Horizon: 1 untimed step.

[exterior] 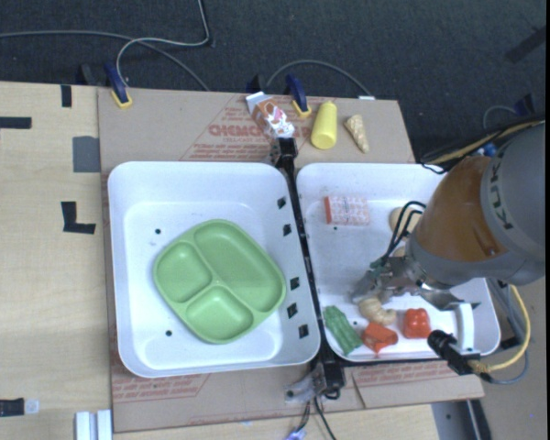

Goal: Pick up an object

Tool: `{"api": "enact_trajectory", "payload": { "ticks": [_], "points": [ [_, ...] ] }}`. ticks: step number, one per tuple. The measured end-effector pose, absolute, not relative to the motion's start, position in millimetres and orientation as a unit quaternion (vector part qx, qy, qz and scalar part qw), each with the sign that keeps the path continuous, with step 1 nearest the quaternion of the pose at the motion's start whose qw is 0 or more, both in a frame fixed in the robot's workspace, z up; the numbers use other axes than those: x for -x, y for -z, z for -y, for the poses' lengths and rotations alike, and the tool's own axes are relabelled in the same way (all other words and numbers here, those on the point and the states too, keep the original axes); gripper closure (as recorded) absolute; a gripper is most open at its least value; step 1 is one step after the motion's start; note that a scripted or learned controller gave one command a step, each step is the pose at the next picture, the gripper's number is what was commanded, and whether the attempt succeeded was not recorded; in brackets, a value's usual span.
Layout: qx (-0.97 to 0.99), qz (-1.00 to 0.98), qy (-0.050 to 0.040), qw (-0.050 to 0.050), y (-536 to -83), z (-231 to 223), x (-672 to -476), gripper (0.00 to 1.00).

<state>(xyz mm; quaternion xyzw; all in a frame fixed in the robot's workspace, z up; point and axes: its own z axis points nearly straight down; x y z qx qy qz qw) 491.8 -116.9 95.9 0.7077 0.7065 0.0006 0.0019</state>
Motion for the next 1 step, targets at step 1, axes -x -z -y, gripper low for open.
{"api": "enact_trajectory", "payload": {
  "ticks": [1],
  "points": [
    [-0.706,-0.708,0.0001,0.0,-184.1,54.2,-580.9,1.0]
  ]
}}
